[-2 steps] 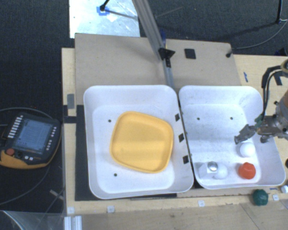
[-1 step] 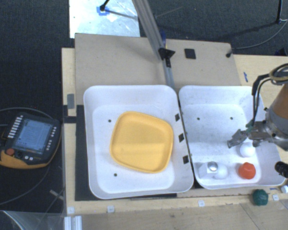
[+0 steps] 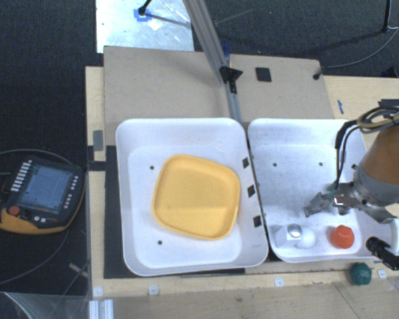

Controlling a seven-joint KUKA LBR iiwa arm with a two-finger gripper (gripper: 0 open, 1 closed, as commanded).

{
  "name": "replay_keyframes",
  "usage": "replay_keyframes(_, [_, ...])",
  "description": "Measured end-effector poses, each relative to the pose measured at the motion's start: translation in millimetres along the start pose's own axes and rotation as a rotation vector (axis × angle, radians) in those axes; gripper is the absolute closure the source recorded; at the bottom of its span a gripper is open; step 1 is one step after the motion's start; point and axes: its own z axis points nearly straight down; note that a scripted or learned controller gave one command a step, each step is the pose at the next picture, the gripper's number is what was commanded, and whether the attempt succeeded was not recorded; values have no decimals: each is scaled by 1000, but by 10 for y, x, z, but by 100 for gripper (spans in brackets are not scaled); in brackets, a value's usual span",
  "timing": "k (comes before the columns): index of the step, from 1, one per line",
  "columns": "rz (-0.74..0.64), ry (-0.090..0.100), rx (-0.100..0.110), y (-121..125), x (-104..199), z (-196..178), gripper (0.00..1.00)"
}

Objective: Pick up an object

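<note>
Reaching in from the right, a grey arm (image 3: 386,165) with an orange band holds its gripper (image 3: 322,205) low over the right-hand white bin (image 3: 286,145).

The grey metal fingers (image 3: 314,209) splay out toward the middle of the bin floor, but at this slant it cannot be told whether the jaws are wide or narrow, and nothing shows between them. Near the bin's front wall lie a small orange-red object (image 3: 342,236) and, to its left, a white ball (image 3: 306,238) just beside a small silvery piece (image 3: 293,230); all three sit apart from the gripper. The left-hand bin (image 3: 133,178) carries a square yellow plate (image 3: 196,196) lying flat. A green ball (image 3: 360,273) rests on the bench outside the bins, and a handheld control pendant (image 3: 38,198) lies on the dark floor at far left.
</note>
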Motion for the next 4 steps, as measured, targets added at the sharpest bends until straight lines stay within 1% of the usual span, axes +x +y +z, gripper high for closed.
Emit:
replay_keyframes(1, [0, -1, -3, 1, 1, 169, 0])
replay_keyframes(2, [0, -1, -5, 6, -2, 57, 100])
replay_keyframes(3, [1, -2, -7, -63, -55, -421, 100])
replay_keyframes(4, [0, -2, -7, -59, -88, -847, 100])
